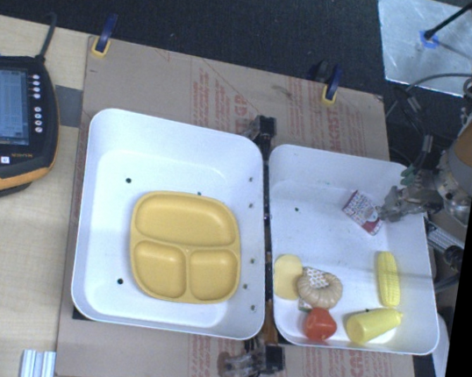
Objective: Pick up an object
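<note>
In the right bin [327, 175], a small red-and-white packet [361, 208] lies toward the far right side. My gripper [393, 205] reaches in from the right edge and hangs low just right of the packet, close to it or touching its corner. Nearer the front lie a yellow corn cob [388, 278], a yellow cylinder-like piece [371, 325], a red tomato-like piece [318, 325], a speckled ring-shaped pastry [319, 286] and a pale yellow round piece [286, 276].
The left bin [118, 147] holds a yellow divided plate [184, 246]. A tablet controller with an orange base [2, 124] lies on the bench at the far left. Clamps [331, 81] pin the cardboard sheet at the back.
</note>
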You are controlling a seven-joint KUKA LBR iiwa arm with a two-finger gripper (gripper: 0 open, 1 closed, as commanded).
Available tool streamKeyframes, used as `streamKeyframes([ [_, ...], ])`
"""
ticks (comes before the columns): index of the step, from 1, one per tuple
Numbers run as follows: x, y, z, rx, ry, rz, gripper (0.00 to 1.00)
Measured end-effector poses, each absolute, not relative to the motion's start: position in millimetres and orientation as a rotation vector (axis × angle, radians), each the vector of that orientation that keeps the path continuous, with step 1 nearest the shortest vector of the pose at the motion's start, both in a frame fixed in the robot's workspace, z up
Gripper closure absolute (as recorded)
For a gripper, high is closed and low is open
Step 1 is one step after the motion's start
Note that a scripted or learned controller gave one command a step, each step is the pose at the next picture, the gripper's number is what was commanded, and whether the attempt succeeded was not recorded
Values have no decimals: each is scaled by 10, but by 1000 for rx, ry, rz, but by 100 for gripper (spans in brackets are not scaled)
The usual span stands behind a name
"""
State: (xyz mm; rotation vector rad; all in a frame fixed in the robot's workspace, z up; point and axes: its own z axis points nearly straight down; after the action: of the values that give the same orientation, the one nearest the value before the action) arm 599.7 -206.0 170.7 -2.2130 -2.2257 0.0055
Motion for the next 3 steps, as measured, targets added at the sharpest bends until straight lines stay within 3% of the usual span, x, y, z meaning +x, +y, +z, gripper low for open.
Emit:
streamKeyframes([
  [1, 5920, -2117, 1247, -2214, -2226, 6, 100],
  [2, 6143, -2122, 1729, -2217, -2225, 1, 100],
  [3, 5865, -2117, 1526, -2214, -2226, 6, 100],
])
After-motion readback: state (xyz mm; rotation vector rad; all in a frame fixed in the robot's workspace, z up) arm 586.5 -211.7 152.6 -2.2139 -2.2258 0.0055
